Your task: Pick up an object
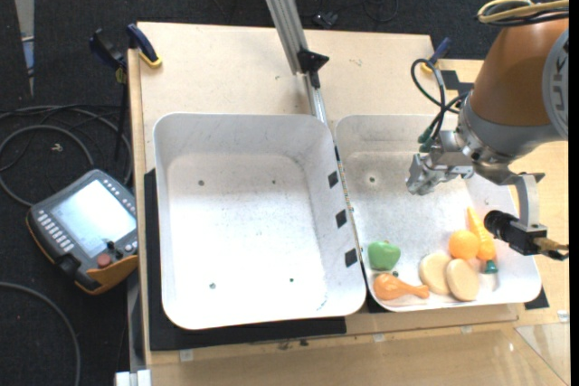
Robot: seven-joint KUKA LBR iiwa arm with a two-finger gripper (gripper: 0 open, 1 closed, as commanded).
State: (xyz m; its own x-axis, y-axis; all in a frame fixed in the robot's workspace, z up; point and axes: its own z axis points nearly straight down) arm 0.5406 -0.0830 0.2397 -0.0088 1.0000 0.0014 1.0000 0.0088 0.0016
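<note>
The arm is cut off at the right edge; the claw's grip state is unclear.

Even overhead light, soft shadows, mild glare on white bins, slightly grainy

- Arm: bulky rounded orange band, grey casing beside it.
- Wrist: grey ring, dark cables looping along it.
- Hand: small, grey metal.
- Black box-shaped attachment on a grey bracket.

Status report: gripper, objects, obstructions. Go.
Gripper over right bin, nothing seen between fingers. Toys clustered at near edge: green one, orange one. Nothing in the way.
</note>
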